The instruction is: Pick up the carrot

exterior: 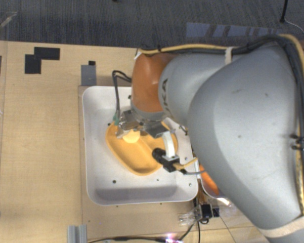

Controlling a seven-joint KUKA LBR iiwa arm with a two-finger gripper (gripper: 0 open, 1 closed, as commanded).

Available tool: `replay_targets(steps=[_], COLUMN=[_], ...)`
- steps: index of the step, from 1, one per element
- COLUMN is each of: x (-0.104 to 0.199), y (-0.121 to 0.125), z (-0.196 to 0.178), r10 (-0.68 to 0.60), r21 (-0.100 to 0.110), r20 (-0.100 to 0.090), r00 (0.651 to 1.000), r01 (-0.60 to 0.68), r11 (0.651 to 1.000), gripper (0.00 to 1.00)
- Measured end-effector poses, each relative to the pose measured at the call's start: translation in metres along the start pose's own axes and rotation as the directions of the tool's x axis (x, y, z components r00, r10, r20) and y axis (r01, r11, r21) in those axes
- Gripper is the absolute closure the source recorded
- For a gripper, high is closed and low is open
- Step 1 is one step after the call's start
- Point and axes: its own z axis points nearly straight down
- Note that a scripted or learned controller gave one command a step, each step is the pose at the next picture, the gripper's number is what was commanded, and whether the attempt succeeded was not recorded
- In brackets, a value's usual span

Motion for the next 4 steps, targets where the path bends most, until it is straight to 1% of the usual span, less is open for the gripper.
replay_targets(steps=[1, 2, 3, 4], x=[0.007, 0.023, 0.02, 0.02], y=[0.061, 0.054, 0.095, 0.094], z=[-0.093, -0.142, -0.264, -0.258], r10=[0.149, 0.395, 0.602, 0.602], r21=[0.001, 0.008, -0.001, 0.008], r20=[0.004, 0.007, 0.004, 0.011], r00=[0.989, 0.919, 0.798, 0.799], r01=[-0.149, -0.395, -0.602, -0.602], r11=[0.989, 0.919, 0.798, 0.799], gripper=[1.0, 1.0, 1.0, 0.0])
